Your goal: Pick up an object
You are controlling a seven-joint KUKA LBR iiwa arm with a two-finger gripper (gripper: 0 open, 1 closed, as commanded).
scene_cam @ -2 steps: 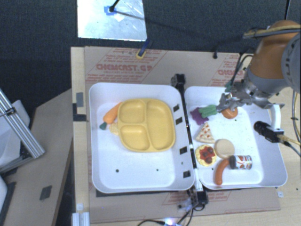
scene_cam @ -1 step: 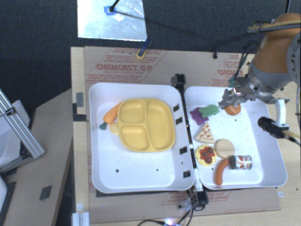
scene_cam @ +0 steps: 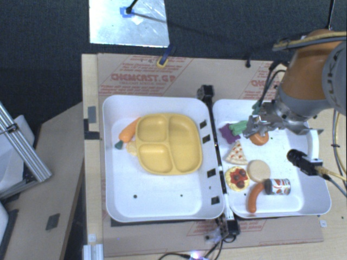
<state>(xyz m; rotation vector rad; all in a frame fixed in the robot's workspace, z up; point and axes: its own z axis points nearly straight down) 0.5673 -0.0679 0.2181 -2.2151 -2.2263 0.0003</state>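
The bench (scene_cam: 135, 72) is brown board with red print, and two white bins sit on it side by side. The left bin (scene_cam: 116, 199) holds a yellow tray (scene_cam: 165, 143) with three compartments, lying near the middle. A carrot (scene_cam: 129, 130) pokes out at the tray's left edge, touching it.

The right bin (scene_cam: 314, 199) has the small toy foods. Grapes (scene_cam: 230, 131) lie at its upper left, a pizza slice (scene_cam: 236, 155) just below them, then a round plate of spaghetti (scene_cam: 237, 178). Beside that is a tan cookie (scene_cam: 258, 170), with a can (scene_cam: 278, 186) lying on its side to the right and a sausage (scene_cam: 254, 197) below, tilted.

The arm (scene_cam: 312, 72) comes in from the right, and its gripper (scene_cam: 258, 125) hangs low over the right bin, right above an orange round piece (scene_cam: 260, 140). Whether that claw is open or closed, I cannot tell from here.

Behind the bench is dark carpet (scene_cam: 43, 42) with a shiny metal sheet (scene_cam: 129, 15) on it
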